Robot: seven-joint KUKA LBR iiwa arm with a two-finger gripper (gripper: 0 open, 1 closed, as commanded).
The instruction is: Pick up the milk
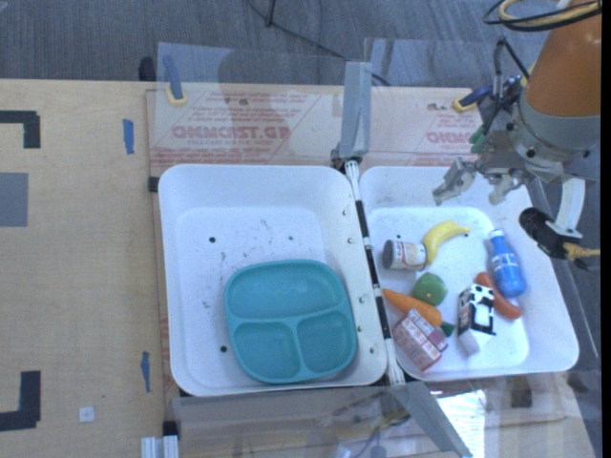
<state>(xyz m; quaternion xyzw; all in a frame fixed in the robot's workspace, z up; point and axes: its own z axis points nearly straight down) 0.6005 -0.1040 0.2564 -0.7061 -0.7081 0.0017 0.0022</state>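
Observation:
The milk (474,311) is a small carton with black and white cow patches, lying near the front of the right bin (549,346). My gripper (474,185) hangs over the far edge of that bin, well behind the milk and apart from it. Its two fingers (449,187) are spread, so it is open with nothing between them. The arm's orange band (563,70) rises above it at the right.
Around the milk lie a pink carton (418,338), a carrot (412,304), a green fruit (430,287), a blue bottle (505,263), a banana (442,237) and a small can (404,254). The left bin (191,218) holds a teal divided plate (289,321).

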